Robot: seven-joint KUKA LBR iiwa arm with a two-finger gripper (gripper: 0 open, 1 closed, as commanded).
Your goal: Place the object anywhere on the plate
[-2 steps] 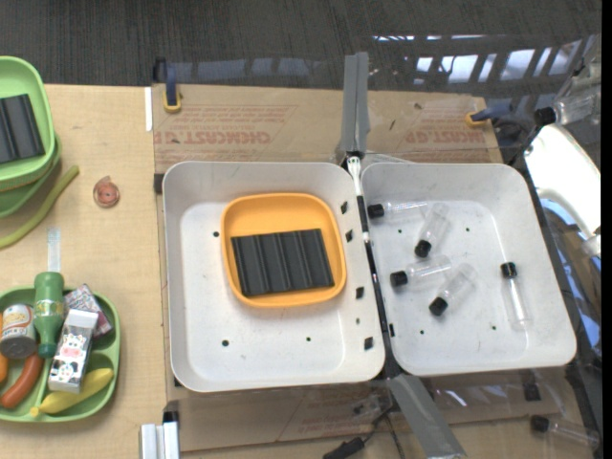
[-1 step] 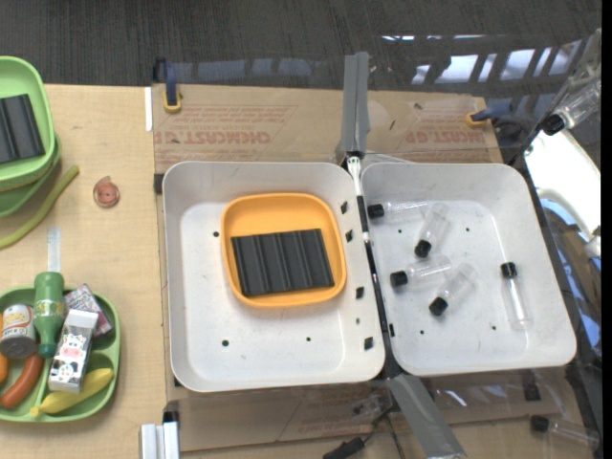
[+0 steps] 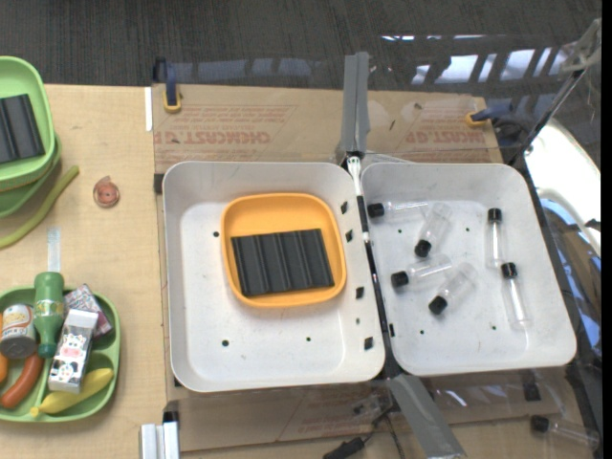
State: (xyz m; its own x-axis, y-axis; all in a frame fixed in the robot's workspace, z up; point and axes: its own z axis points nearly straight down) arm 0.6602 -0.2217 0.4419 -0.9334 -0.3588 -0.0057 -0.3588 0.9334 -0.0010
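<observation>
Vials, clear w/ black caps, approx. six, are seen lying flat and scattered in the right white bin, mostly apart from one another. An orange plate is set in the left white bin, well apart from the vials, w/ a black ribbed slab laid on it.
</observation>
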